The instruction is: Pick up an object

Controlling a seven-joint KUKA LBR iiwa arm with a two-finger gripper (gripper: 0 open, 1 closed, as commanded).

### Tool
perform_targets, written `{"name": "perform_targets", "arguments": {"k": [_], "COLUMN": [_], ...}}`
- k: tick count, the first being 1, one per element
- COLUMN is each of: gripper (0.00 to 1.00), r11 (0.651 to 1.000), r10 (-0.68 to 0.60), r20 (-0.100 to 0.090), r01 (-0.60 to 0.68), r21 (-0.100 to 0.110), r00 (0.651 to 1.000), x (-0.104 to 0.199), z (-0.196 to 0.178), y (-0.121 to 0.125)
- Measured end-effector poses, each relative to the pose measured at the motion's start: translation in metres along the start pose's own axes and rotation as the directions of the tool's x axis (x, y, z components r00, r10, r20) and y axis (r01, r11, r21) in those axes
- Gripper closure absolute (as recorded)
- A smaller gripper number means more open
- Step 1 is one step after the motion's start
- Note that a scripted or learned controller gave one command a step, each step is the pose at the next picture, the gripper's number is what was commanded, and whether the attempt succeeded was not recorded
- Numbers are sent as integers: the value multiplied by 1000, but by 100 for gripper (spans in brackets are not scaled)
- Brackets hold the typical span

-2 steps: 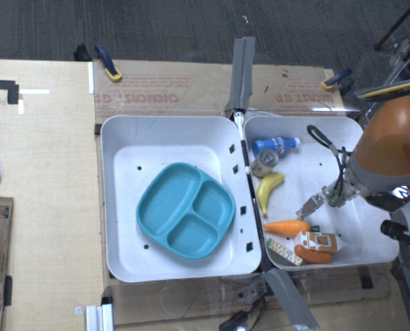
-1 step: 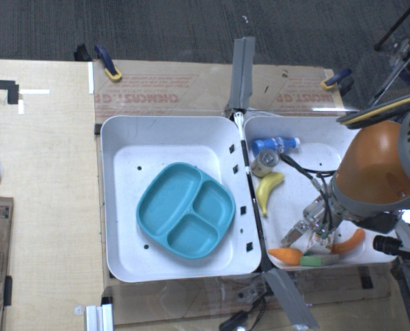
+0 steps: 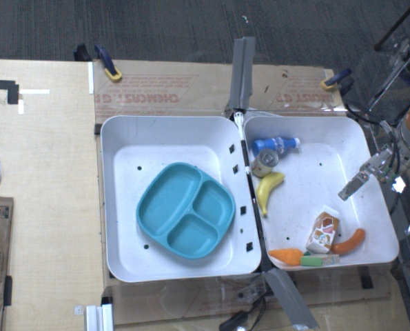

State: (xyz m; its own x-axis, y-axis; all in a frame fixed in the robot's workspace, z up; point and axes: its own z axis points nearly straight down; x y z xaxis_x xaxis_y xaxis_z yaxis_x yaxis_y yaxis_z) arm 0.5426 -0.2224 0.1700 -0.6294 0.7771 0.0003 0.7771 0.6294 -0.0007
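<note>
My gripper (image 3: 354,185) hangs over the right side of the right bin (image 3: 308,126), coming in from the right edge with nothing seen in it. Below and left of it a small printed carton (image 3: 323,232) stands next to an orange sausage (image 3: 349,241). Along the bin's front wall lie a carrot (image 3: 286,256) and a thin green piece (image 3: 320,260). At the bin's left side a yellow banana (image 3: 267,189) lies below a round tin (image 3: 265,160) and a blue bottle (image 3: 275,145).
The left bin (image 3: 115,185) holds a blue divided plate (image 3: 185,210). A grey post (image 3: 242,74) rises behind the wall between the bins. Bare white floor lies in the middle of the right bin, between the banana and my gripper.
</note>
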Motion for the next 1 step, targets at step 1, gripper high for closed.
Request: {"name": "perform_targets", "arguments": {"k": [1], "gripper": [0], "r11": [981], "r10": [-191], "r20": [24], "r01": [191], "r21": [-11], "r00": [981], "x": [15], "z": [57], "y": [-11]}}
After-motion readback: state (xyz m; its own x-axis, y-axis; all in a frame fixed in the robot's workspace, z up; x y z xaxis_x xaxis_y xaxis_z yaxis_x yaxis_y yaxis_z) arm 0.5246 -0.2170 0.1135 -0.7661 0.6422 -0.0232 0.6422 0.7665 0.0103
